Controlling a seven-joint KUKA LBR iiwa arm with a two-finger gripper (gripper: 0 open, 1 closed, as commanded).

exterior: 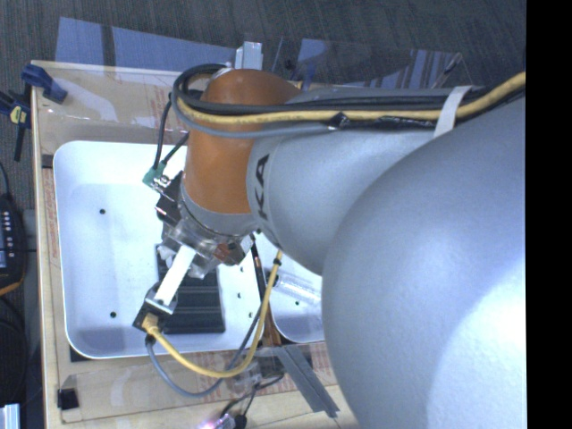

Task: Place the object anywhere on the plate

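Note:
My grey arm with its orange band reaches in from the right and covers most of the view. My gripper points down over the front right part of the left white bin, close to the bin floor. The wrist hides whatever lies directly below it. The bare part of the left bin floor carries a few small dark specks.
A sliver of the right white bin shows under the arm at the front. The wooden bench frames the bins, with a blue clamp at its back left corner. The left bin's left half is uncovered by the arm.

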